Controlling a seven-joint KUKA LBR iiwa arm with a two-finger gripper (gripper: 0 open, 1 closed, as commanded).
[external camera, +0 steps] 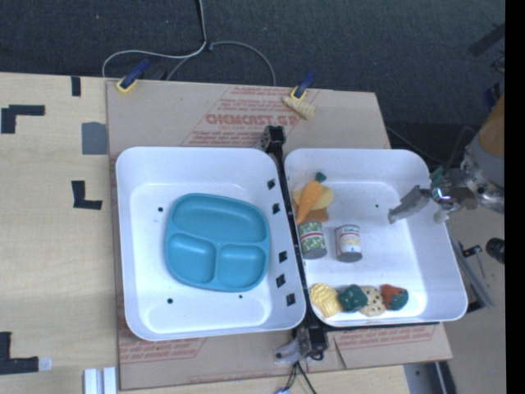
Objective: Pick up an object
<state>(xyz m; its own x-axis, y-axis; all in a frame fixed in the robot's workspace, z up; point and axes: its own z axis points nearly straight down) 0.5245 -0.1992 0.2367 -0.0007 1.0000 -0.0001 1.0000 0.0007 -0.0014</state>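
**Gripper at right bin's right edge, nothing in it**

Gripper [414,202] sits mid-right of frame, over the right rim of the right bin [373,164]. One grey finger [406,206] sticks out down-left over the bin floor; can't tell if the fingers are spread or closed. Nothing visible between them. Arm [484,175] is cut off at the frame's right edge.

Nearest objects, left of the gripper with bare white floor between: white can [349,243], then green-label can [312,240], both near bin centre. Orange-yellow toy [311,199] above them, against the divider. Along the bottom wall: yellow piece [325,300], green piece [353,297], spotted piece [373,300], red piece [394,296], packed touching; too small to identify.

Open room: upper right and lower right of the bin floor.

Left bin [131,171] holds a blue compartment tray [217,242], centred.
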